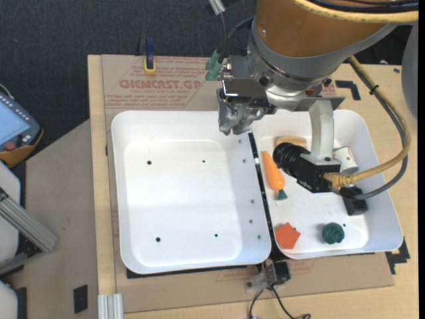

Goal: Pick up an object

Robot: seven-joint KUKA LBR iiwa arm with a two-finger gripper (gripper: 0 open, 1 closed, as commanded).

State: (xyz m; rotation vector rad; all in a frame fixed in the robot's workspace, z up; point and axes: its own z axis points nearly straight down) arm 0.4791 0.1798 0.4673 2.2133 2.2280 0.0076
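Fixed overhead camera, looking down at a slant: two shallow bins side by side on a brown cardboard sheet (159, 85) with red print. A blue and yellow clamp (149, 57) at the sheet's far edge.

Left white bin (133, 198): a few small dark dots on its floor.

Right white bin (382, 234), holding several small things:
- An orange carrot-shaped toy with a green tip (271, 169), lying lengthwise just beside the wall next to the left bin.
- A flat orange-red block (287, 236) near the front corner.
- A dark green knobbly ball (333, 232) to the right of that block, apart from it.
- A small white piece with a red mark (345, 156) toward the far right.
- A tan object (294, 141) near the far wall, partly hidden.

Grey metal hand (234, 119) over the left bin's far right corner, close to the dividing walls and apart from the carrot-shaped toy. Spread or closed: cannot tell from this angle.
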